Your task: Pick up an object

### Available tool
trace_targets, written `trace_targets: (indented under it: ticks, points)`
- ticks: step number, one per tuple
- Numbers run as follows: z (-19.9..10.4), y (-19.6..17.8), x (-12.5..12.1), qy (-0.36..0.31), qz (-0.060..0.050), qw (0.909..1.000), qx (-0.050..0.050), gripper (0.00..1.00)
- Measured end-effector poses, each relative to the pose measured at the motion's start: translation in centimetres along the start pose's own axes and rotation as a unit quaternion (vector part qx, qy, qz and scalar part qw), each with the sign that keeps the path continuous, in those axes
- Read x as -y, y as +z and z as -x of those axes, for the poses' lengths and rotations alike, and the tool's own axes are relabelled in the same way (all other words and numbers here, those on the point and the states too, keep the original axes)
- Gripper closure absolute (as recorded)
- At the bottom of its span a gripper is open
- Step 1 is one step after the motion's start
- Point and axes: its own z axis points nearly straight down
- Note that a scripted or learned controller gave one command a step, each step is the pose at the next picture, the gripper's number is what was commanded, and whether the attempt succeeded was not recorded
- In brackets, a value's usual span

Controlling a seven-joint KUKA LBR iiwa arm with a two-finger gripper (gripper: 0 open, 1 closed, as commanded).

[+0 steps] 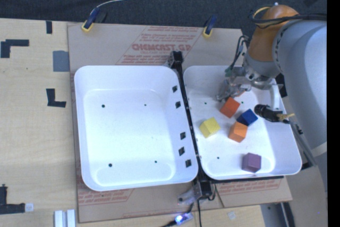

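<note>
gripper sits right above the red-orange block in the right bin, block just toward the camera. can't tell its state.

The bench is pale wood with a few dark tape marks on its left part. A brown cardboard sheet with red printing lies flat on it, pinned at the far edge by two clamps, one toward the left and one toward the right. On the cardboard sit two shallow white bins side by side, touching: the left bin and the right bin.
</note>
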Motion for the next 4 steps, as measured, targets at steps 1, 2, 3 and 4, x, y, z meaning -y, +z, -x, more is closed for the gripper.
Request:
trace_targets:
  ticks: [1, 2, 3, 4]
  points:
    - [0.2, 0.0, 0.0, -0.001, -0.001, 1.0, -0.002, 1.0]
    - [0.7, 0.1, 0.0, -0.002, 0.0, 1.0, -0.007, 1.0]
    - [-0.3, -0.1, 0.1, -0.002, 0.012, 0.9999, 0.002, 1.0]
    - [1.8, -0.1, -0.4, -0.003, 0.005, 1.0, -0.007, 1.0]
